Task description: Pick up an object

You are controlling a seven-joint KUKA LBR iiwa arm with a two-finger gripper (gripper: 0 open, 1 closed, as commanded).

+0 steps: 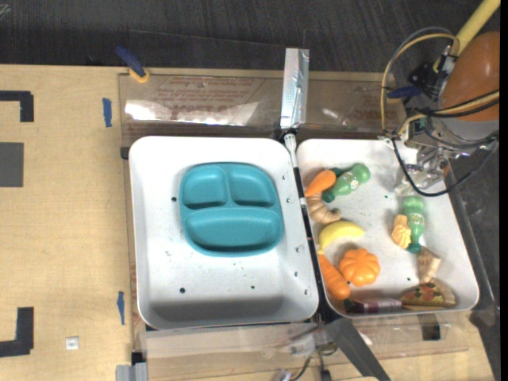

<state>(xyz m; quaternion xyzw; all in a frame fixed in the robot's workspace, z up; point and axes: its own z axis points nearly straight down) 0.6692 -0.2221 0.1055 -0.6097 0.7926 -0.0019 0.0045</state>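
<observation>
The arm comes in at the upper right of the frame, and its gripper hangs over the upper right corner of the right bin. Cables and metal parts cover the jaws, so I cannot tell if they are spread or pressed together, and I see nothing between them.

The right bin holds the toy food. A green bottle-shaped toy lies tilted in the upper left part of this bin, touching an orange carrot-like piece at its left. Below them is a yellow banana-like piece, and below that a small orange pumpkin. Near the right side lies a pale green piece just beside a small yellow piece. Along the lower wall rests a long dark piece with red and yellow colours.

The left bin carries a teal divided plate in its middle. Both bins stand on the wooden tabletop.
</observation>
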